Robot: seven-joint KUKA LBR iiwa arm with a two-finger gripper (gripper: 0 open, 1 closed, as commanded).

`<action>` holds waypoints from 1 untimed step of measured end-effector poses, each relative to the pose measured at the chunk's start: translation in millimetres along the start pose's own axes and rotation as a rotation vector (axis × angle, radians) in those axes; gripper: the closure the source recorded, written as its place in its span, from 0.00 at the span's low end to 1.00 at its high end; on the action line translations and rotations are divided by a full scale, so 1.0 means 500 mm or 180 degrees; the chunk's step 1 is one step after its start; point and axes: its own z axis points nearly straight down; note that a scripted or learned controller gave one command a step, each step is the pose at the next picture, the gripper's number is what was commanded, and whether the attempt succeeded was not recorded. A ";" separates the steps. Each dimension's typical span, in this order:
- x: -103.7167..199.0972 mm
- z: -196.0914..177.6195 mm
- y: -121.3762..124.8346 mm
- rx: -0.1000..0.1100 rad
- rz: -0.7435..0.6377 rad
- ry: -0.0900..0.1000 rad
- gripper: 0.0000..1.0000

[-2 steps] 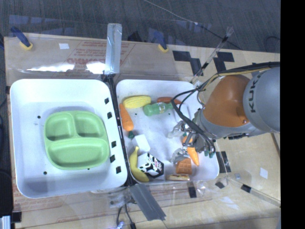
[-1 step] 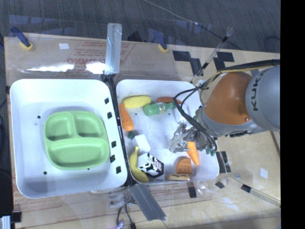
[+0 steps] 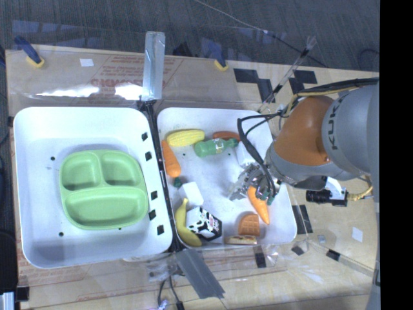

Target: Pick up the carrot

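The carrot [image 3: 259, 208], orange and tapering to the lower right, lies near the right wall of the right bin [image 3: 213, 118]. My gripper [image 3: 251, 183] hangs directly over the carrot's thick upper end, at or touching it. The metal parts and cables of the wrist hide the point of contact. The grey arm with its orange band [image 3: 303, 141] reaches in from the right, above the bin's right rim.
The right bin also holds a corn cob [image 3: 185, 137], a green bottle [image 3: 215, 147], a long orange piece [image 3: 171, 161] by the left wall, a white block [image 3: 191, 191], a banana [image 3: 184, 228], a black-and-white carton [image 3: 208, 225] and bread pieces [image 3: 249, 225]. A green divided plate [image 3: 102, 189] sits in the left bin [image 3: 39, 128].
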 end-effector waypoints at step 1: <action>0.028 -0.115 0.107 0.0001 0.0645 0.0005 1.00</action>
